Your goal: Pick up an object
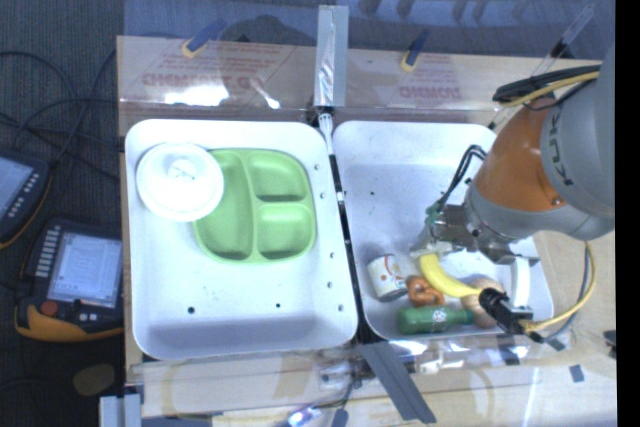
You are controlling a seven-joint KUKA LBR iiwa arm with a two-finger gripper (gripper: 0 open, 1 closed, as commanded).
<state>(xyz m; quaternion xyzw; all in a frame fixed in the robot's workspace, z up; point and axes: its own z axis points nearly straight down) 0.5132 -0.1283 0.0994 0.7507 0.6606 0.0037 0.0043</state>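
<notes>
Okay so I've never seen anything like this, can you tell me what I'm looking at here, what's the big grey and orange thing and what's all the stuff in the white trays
One camera looks down at a slant on a bench with two shallow white bins. The grey and orange thing is a robot arm reaching in from the right; its job is to pick up an object. Its gripper is low in the right bin, just above a banana. I cannot tell whether it is open or holding anything. Beside the banana lie a small white cup, a green bottle and a few small items too blurred to name. The left bin holds a green divided tray and a white round lid or bowl.
</notes>
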